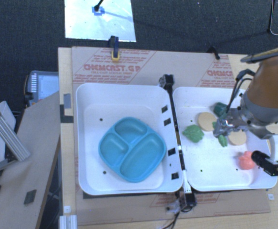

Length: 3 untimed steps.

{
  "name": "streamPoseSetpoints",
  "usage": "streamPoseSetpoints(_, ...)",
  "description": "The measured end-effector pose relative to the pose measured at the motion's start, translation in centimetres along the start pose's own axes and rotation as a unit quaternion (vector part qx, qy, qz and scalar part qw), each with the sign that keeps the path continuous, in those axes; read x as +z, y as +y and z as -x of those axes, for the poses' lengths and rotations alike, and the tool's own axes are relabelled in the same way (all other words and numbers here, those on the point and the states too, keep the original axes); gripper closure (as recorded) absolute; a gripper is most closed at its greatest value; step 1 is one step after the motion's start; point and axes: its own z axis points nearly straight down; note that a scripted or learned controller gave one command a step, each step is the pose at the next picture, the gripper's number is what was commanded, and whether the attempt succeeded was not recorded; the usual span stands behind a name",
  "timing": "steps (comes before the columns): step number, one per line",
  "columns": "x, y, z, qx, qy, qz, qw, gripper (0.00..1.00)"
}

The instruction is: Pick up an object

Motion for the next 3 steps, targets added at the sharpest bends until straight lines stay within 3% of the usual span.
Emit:
streamPoseSetpoints(2, -1.7, -1.3, -11.5, -0.004, 0.001, -0.001, 1.0000, 1.00)
streamPoseSetpoints(3, -1.4, -0.3, -17.3, -0.004, 0.001, -0.001, 1.0000, 1.00)
